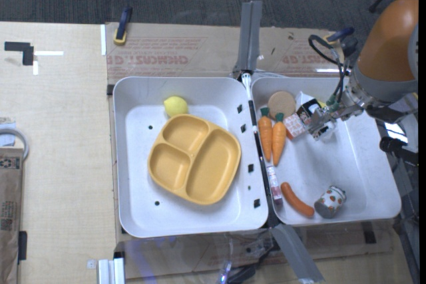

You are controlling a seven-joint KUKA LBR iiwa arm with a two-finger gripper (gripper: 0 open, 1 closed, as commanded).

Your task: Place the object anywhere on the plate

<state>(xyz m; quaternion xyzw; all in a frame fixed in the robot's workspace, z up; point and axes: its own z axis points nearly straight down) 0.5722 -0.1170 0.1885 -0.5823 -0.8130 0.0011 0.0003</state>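
The bench (pixel 53 143) is light wood and it carries two shallow white bins side by side. The left bin (pixel 130 209) holds a yellow plate (pixel 194 158) with three compartments; the plate lies a little toward the right wall of this bin and near its middle. A small yellow lemon (pixel 176 105) rests just beside the far edge of the plate, near the far left corner of the bin, and it is not on the plate.

The grey arm (pixel 393 43) with its orange band comes in from the right, over the far right corner of the right bin (pixel 373 163). The gripper (pixel 324 122) is low over the far part of this bin, and whether its fingers are open or closed cannot be told here. A small packet (pixel 299 122) with white, black and red print lies just beside the gripper, toward the left; I cannot tell if they touch.

Two carrots (pixel 272 138) lie together along the left wall of the right bin. A round tan disc (pixel 281 103) sits near the far left corner of it. An orange sausage (pixel 297 200) lies near the near edge, and a small grey and white speckled object (pixel 330 201) is just beside it, to the right.
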